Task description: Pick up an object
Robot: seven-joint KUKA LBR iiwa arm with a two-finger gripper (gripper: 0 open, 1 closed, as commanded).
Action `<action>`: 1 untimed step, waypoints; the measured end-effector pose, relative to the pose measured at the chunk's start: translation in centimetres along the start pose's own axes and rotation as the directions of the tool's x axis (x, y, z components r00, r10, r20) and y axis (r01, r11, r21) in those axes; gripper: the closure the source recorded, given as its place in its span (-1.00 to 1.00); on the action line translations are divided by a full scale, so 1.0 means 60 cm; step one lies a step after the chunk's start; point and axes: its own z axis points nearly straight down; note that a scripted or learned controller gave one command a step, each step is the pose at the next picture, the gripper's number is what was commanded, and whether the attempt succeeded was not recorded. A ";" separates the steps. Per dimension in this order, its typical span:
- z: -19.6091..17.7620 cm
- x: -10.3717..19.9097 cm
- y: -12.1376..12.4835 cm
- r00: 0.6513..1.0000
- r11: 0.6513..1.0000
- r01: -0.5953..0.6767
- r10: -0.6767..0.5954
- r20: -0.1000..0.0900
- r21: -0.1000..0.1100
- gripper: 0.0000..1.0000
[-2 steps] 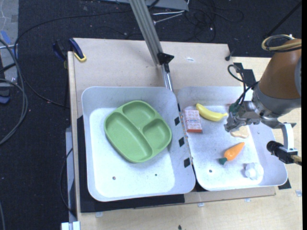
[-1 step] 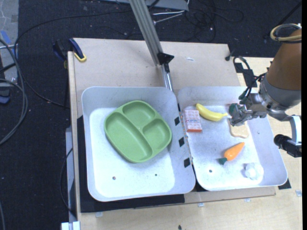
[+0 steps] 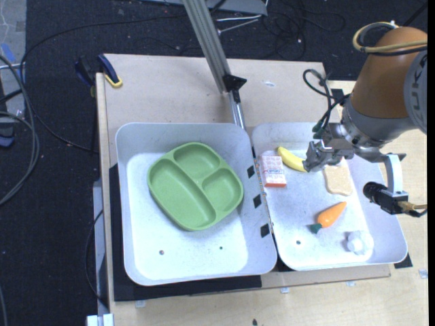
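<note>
gripper over the right bin, banana just off its nine o'clock side

the gripper (image 3: pixel 319 156) hangs low over the upper part of the right bin (image 3: pixel 387 246); whether it is spread or closed cannot be told from this slanted view, and nothing is seen held in it. the banana (image 3: pixel 291 159) lies just beside it toward nine o'clock, its long axis running from ten o'clock to four o'clock. the slice of bread (image 3: pixel 338 179) sits near at four o'clock, the red and white carton (image 3: pixel 273 170) farther toward nine o'clock, the carrot (image 3: pixel 331 214) well off at six o'clock. the banana looks the nearest pick, needing a short shift toward nine o'clock. the green divided plate (image 3: pixel 196 185) rests in the left bin (image 3: pixel 136 250).
</note>
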 end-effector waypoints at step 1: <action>0.019 0.080 0.026 1.000 1.000 0.000 0.000 0.001 0.002 1.00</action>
